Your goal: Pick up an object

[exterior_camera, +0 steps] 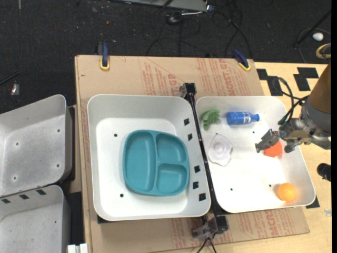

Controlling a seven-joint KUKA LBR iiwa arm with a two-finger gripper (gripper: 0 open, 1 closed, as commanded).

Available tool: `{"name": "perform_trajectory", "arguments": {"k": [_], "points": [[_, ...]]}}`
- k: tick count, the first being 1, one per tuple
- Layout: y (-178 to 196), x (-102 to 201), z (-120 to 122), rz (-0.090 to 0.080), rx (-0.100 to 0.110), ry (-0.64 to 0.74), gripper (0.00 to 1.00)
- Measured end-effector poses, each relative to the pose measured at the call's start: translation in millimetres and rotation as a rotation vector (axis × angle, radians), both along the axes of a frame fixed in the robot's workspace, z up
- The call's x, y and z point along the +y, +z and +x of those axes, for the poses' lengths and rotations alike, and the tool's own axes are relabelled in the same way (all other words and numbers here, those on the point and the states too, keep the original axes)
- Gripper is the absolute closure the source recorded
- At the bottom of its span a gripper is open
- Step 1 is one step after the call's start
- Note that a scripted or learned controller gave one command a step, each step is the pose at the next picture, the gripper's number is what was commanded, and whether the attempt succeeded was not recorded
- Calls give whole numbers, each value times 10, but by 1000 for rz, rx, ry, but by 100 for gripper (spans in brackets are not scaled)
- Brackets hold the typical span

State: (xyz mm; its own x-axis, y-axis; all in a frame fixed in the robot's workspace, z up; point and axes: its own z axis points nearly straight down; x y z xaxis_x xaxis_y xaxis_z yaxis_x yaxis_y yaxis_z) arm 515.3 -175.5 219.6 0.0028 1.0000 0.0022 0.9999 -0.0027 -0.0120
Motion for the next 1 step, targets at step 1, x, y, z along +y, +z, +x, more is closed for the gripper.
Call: {"name": "perform_trajectory", "arguments": {"k": [1], "points": [[59,3,27,-3,-11,3,0]]}}
